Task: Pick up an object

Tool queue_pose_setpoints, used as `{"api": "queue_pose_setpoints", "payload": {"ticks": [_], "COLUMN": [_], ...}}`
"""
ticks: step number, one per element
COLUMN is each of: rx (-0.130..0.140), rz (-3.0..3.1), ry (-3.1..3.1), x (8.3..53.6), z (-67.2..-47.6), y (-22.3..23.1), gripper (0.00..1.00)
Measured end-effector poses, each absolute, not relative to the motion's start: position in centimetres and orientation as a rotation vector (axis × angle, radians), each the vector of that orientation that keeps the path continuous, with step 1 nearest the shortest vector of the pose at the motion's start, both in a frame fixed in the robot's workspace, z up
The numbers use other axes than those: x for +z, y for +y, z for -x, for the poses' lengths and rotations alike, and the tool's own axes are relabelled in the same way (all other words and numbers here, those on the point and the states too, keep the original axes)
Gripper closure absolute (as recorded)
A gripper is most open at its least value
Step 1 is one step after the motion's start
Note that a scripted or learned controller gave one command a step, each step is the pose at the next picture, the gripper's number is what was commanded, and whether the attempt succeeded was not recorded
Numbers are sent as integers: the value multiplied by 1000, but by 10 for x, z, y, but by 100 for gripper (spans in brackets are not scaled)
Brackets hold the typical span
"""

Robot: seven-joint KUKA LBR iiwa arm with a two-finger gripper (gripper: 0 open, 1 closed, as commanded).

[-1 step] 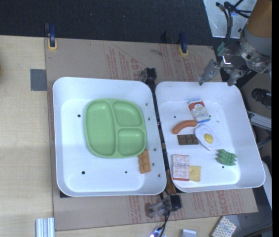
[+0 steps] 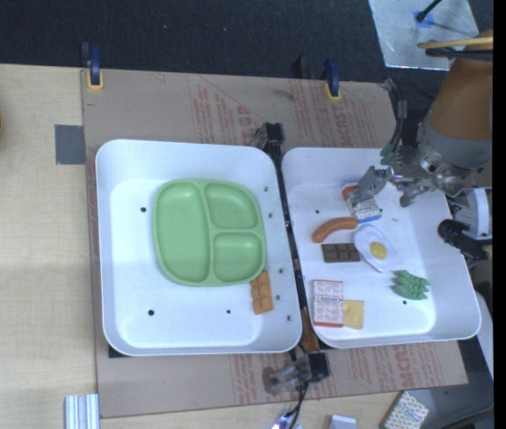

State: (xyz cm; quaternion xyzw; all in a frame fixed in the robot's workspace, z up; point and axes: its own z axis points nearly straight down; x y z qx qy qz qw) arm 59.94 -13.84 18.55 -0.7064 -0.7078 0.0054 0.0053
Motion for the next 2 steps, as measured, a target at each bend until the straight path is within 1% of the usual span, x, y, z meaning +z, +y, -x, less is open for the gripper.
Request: {"api": "queue_pose_setpoints", "payload": {"ticks": [1, 2], "rx": [6, 1], "rz": [2215, 2219], "ry": [-2234, -2227], "x": [90, 93], "z": [-637, -658], "y": [-138, -158], "gripper": [0, 0]}}
